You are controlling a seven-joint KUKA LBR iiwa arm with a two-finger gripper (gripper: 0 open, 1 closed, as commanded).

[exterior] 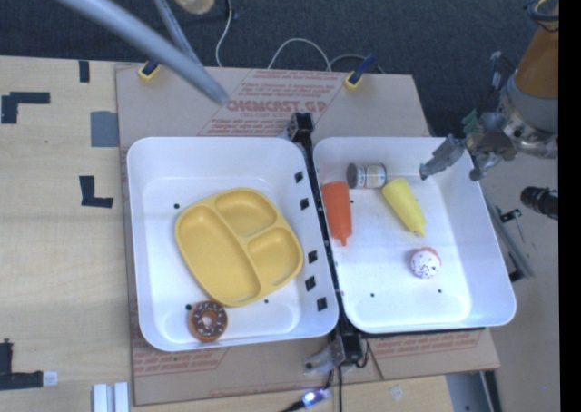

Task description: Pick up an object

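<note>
Gripper [451,158] sits above the right bin's [472,306] far right corner, whether its fingers are apart or together cannot be told, nothing seen between them; right bin holds a grey can [367,175] near its far edge, a yellow bottle [405,205] just beside it, an orange carrot [338,210] along the left edge, a speckled ball [424,263] toward the near side; left bin [145,220] holds a yellow divided plate [239,243] and a donut [208,320] at its near edge.

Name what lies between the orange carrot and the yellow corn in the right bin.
In the camera view, between the carrot and the corn lies only bare white bin floor.
</note>
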